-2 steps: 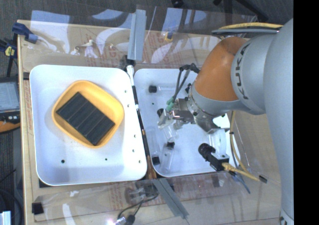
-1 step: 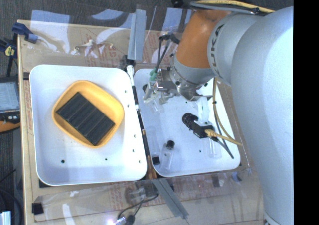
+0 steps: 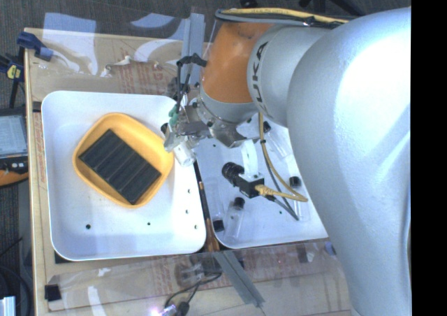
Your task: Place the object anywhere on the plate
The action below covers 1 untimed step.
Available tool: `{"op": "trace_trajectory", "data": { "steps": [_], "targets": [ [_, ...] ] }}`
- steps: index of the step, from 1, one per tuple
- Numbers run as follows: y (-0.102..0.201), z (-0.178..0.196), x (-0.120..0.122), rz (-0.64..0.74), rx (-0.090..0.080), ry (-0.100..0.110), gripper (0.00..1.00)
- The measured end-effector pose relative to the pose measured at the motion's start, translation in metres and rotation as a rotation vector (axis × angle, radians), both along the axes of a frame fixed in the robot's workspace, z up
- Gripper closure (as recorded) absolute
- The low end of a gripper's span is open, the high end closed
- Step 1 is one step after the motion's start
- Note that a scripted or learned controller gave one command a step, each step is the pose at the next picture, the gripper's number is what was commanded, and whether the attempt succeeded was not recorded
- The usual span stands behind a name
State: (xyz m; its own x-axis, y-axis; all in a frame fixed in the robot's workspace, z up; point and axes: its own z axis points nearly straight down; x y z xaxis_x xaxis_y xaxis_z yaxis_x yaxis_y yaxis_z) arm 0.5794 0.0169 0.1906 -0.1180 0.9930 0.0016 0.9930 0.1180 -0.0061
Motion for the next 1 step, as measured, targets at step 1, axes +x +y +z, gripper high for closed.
{"op": "trace_trajectory", "data": {
  "steps": [1],
  "targets": [
    [0.0000, 0.0002, 0.0001, 0.000, 0.000, 0.000, 0.00]
  ]
}}
